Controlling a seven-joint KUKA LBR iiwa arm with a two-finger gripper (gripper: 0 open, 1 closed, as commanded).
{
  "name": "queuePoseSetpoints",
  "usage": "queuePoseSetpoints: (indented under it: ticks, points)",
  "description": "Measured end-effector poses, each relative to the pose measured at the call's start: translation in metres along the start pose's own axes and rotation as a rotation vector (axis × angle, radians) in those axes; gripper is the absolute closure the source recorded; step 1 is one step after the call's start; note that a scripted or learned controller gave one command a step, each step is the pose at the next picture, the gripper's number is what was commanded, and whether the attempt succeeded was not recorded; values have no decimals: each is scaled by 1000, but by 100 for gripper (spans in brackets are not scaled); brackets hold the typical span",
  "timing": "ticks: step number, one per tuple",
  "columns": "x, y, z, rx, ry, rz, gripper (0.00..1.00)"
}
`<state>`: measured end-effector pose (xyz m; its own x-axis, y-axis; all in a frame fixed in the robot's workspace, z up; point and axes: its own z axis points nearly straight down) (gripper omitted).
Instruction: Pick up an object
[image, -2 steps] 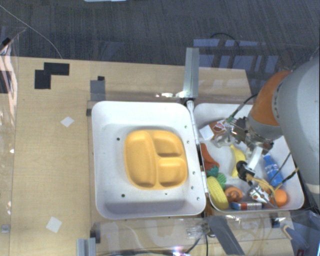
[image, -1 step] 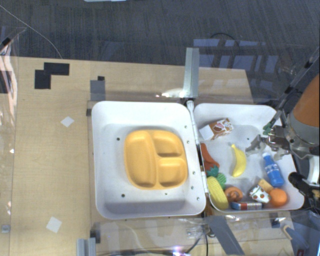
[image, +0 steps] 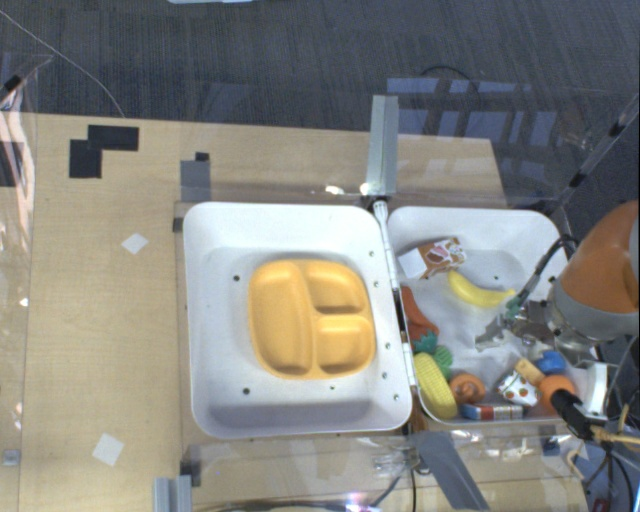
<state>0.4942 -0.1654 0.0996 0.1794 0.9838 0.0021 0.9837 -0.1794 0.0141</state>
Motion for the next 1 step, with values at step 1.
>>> queuePoseSetpoints:
  ticks: [1]
  points:
    - [71,100,13,2,0,110,0]
